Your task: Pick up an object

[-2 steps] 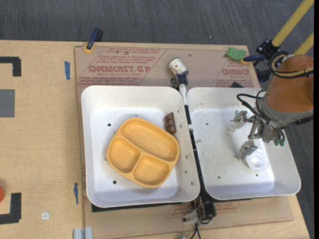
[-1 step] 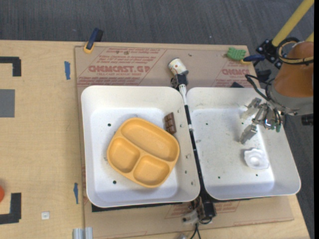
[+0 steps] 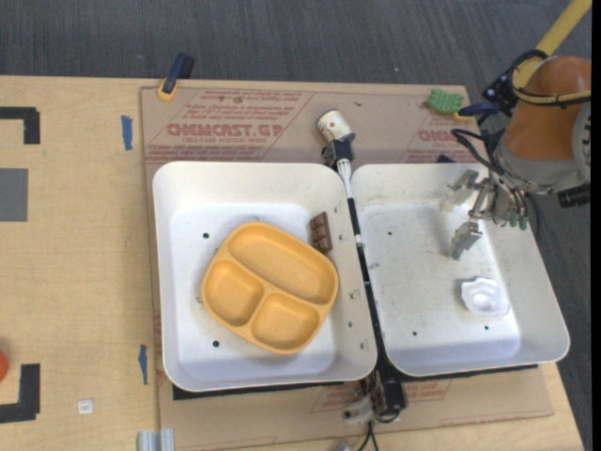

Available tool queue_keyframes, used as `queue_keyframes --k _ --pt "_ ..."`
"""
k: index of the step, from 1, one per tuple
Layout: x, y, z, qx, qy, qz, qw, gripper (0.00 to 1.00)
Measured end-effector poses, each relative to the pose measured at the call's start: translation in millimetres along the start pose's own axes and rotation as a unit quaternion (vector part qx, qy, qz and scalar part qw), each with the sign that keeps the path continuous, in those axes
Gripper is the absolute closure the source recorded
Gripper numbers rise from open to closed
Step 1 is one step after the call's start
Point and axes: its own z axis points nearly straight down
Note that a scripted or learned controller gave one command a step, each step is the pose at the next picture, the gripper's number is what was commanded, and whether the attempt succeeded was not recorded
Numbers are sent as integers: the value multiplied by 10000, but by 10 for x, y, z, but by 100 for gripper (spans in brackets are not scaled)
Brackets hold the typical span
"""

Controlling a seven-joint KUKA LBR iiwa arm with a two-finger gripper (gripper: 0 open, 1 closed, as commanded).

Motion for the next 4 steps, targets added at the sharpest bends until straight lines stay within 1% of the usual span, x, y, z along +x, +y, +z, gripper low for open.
queue_keyframes --k 1,4 --pt "899 -233 11 -34 -96 839 9964 0" --pt "898 -230 11 -38 -97 840 9964 0"
